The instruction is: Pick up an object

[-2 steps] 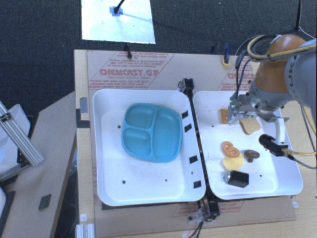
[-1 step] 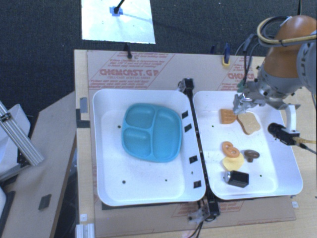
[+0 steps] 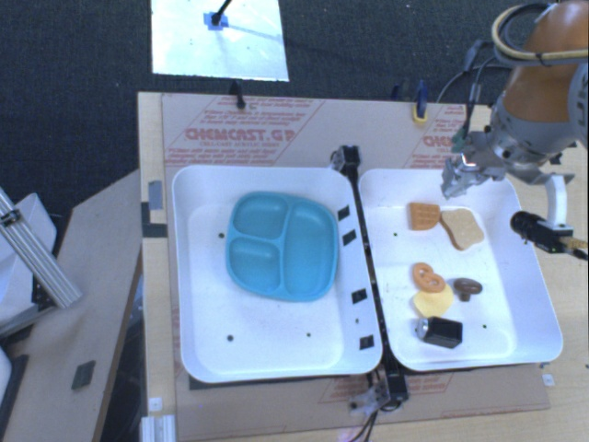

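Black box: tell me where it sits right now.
In the camera view, the black box lies in the right bin, near its front edge, just below the yellow disc and pretzel.

The tan surface (image 3: 110, 247) is covered by a clear printed sheet (image 3: 276, 127), on which two white bins are set side by side, the left bin (image 3: 198, 339) touching the right bin (image 3: 529, 330) along a black-clipped seam, while a white sheet (image 3: 221, 26) is laid beyond.
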`<control>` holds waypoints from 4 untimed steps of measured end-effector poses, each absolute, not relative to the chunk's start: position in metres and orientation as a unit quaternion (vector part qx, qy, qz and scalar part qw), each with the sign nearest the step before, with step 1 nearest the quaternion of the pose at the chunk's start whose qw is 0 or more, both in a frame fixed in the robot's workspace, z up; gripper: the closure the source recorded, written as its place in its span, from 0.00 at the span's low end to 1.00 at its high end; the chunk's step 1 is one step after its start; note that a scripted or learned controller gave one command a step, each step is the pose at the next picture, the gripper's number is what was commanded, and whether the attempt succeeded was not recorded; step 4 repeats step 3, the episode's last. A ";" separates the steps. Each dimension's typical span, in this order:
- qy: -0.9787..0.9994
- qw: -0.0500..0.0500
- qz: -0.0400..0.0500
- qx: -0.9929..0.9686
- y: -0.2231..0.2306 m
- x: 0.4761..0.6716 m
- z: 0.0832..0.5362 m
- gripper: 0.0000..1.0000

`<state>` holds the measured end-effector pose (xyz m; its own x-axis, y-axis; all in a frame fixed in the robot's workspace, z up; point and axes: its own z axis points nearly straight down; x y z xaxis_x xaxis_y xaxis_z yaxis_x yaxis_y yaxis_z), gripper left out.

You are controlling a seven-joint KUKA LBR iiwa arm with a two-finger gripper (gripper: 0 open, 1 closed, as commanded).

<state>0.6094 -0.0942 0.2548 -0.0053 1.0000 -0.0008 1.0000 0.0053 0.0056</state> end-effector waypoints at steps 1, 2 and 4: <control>0.710 0.001 0.001 0.704 -0.039 0.608 0.260 1.00; 0.710 0.000 0.001 0.704 0.012 0.606 0.264 1.00; 0.710 0.000 0.001 0.704 0.064 0.604 0.266 1.00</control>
